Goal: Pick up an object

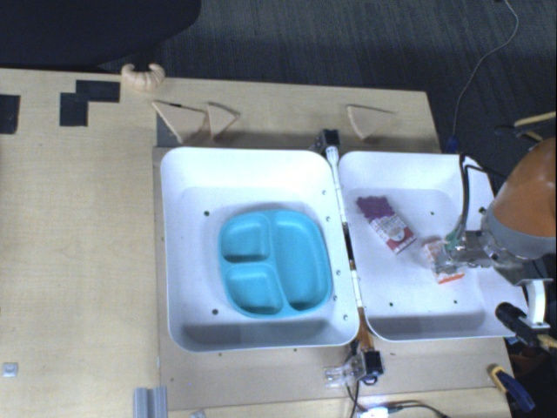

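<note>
Glossy blue plastic tray [276, 262]; smooth white plastic bins [187, 242]; matt pale wood bench [78, 259].

Light wooden bench [78, 259] under bins; dark grey carpet floor [348, 33] beyond; black rounded shape [96, 7] top left.

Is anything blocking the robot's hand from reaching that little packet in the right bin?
Nothing visible. The hand hangs over the right bin, and the red-and-white packet lies just to its left on open floor, a purple item beyond it.
</note>
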Controlling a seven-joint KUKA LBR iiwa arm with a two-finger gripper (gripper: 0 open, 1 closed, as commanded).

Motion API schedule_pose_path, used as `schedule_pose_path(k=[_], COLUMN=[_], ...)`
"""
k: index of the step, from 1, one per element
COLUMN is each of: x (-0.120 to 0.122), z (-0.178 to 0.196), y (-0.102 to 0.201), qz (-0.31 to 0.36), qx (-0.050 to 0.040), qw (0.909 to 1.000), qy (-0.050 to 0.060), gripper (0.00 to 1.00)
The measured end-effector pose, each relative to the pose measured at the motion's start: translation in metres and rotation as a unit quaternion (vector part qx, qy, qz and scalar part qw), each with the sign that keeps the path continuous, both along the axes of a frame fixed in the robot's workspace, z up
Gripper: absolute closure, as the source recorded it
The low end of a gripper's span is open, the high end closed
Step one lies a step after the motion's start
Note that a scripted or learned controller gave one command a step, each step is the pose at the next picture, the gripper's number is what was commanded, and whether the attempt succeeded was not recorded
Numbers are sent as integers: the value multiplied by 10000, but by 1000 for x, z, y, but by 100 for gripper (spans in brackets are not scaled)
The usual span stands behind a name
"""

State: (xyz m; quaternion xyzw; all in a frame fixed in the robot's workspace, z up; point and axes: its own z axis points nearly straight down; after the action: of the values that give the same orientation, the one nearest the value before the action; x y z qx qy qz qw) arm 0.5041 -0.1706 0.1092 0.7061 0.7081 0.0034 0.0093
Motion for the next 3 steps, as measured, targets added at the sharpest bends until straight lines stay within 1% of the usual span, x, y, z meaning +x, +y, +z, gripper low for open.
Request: schedule_pose_path(k=[1, 2, 3], x=[99, 98, 100], z=[-17, -19, -6], y=[-36, -33, -36], qz=[20, 32, 52], qx=[9, 46, -7], qw=[10000, 10000, 10000], qy=[-14, 20, -27], gripper=[100, 0, 100])
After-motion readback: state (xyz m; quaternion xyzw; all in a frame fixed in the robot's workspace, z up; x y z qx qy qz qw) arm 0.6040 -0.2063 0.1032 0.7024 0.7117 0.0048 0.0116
